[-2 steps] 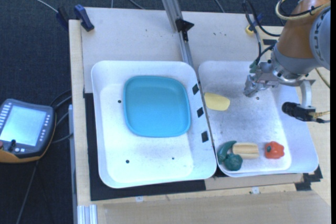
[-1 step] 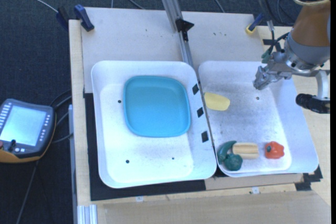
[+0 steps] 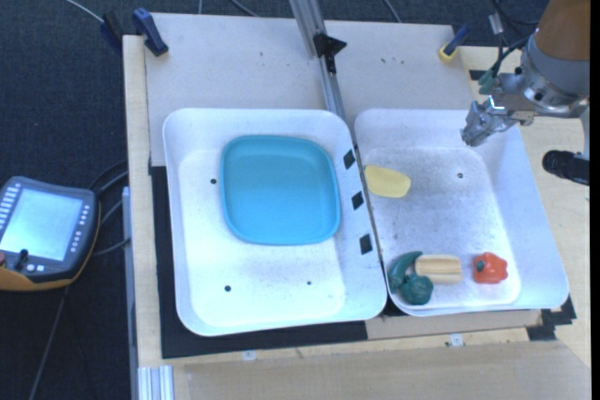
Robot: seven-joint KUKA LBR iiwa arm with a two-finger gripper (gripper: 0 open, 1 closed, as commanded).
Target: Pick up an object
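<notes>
Over the far-right corner of the right bin (image 3: 525, 201) the gripper (image 3: 475, 128) is hanging, w/ nothing between its fingers; whether they're apart or together I can't tell, too small and foreshortened at this angle. The arm (image 3: 562, 33) is reaching in from the right, orange band above the wrist, so the tool is sitting above the bin's rear part, prob. bc that's a neutral spot to drop from onto anything below.

Candidates are all lying in that same right bin. A yellow piece (image 3: 387, 181) is resting near the left wall, roughly mid-depth, well apart from the gripper. Along the near wall three are sitting in a row: a green item (image 3: 410, 277), a tan block (image 3: 438, 269) touching or just beside it, and a red item (image 3: 488, 268) just beside the block's other end. They seem to be crowding the near edge, maybe bc the bin floor is sloping that way.

Left bin (image 3: 197, 286) is holding a blue tray (image 3: 279, 188), centred, not touching the walls.

Judgement: no pick started yet. Yellow piece looks easiest, being isolated; the near-wall cluster is risking finger clashes w/ neighbours and the wall.
</notes>
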